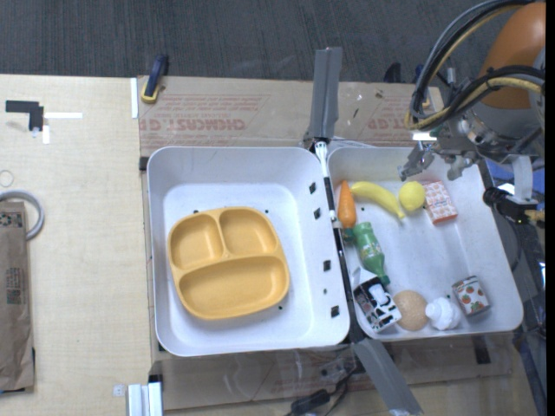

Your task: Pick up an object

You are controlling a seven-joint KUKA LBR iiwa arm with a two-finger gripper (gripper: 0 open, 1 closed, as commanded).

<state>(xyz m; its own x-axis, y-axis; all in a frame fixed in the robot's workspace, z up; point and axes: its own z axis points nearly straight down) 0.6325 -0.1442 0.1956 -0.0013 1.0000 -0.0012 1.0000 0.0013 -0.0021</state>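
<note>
My gripper [431,170] hangs over the back of the right bin [501,248], open, with nothing between its fingers. Just below it lie a yellow lemon [412,196] and a red-and-white box [440,203]. A banana [373,194] lies left of the lemon, touching it. An orange carrot [346,204] and a green bottle [369,248] lie along the bin's left wall. At the front of the bin sit a black-and-white packet [375,303], a tan ball [411,310], a white lump [443,312] and a small strawberry-print can [471,296].
The left bin [165,232] holds a yellow divided plate [228,263]. A grey divider post [326,94] stands behind the seam between the bins. Cables loop above the arm's wrist [468,33]. A brown paper bag [13,293] lies at the far left.
</note>
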